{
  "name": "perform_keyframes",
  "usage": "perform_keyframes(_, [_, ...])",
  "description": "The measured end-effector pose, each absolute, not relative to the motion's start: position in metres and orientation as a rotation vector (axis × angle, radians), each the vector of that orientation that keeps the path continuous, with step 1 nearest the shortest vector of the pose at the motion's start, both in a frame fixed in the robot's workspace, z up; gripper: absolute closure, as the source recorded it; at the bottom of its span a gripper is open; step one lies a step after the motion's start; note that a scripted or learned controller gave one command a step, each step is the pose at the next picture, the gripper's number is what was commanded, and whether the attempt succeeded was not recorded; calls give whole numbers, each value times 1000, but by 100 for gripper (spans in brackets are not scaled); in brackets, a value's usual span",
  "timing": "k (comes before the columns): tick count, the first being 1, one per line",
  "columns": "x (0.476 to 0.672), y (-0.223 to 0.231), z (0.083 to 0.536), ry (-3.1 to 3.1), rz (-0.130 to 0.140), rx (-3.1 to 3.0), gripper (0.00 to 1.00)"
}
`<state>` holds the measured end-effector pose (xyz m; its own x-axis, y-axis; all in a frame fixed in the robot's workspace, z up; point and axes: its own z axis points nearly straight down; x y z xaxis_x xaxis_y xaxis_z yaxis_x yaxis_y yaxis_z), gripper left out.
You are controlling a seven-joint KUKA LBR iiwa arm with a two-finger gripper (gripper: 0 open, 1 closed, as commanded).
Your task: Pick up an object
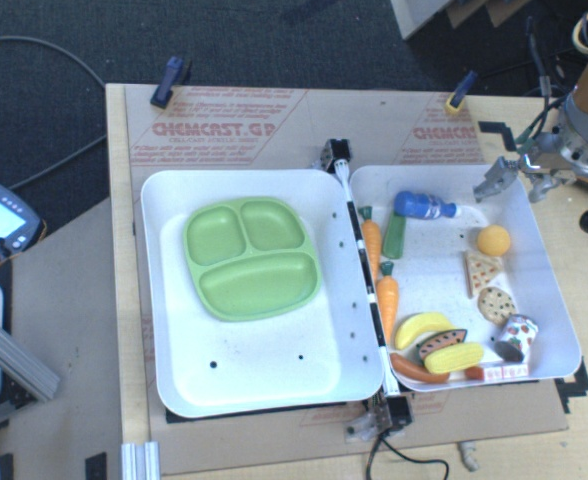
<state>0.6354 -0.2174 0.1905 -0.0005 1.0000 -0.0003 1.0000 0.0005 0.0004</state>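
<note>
Gripper (pixel 514 176) over right bin's (pixel 564 318) far rim, fingers spread, nothing between. Nearest candidate: orange ball (pixel 493 240), just below gripper. Likely light, hard, smooth; may roll. Grasp across its widest part. Blue bottle (pixel 421 206) lies left of gripper.

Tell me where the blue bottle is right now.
The blue bottle lies in the right bin, near its back wall, just above the green marker.

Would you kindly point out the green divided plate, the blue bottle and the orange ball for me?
green divided plate (pixel 252 258): camera view, on the ridge between its compartments.
blue bottle (pixel 414 205): camera view, on the middle of its blue body.
orange ball (pixel 493 240): camera view, on its centre.
</note>
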Motion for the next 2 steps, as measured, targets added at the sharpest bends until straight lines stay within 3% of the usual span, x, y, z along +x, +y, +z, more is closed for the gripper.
perform_keyframes(1, [609,-218,84,2232,9,2222,0])
perform_keyframes(2, [608,-223,95,2223,2,2218,100])
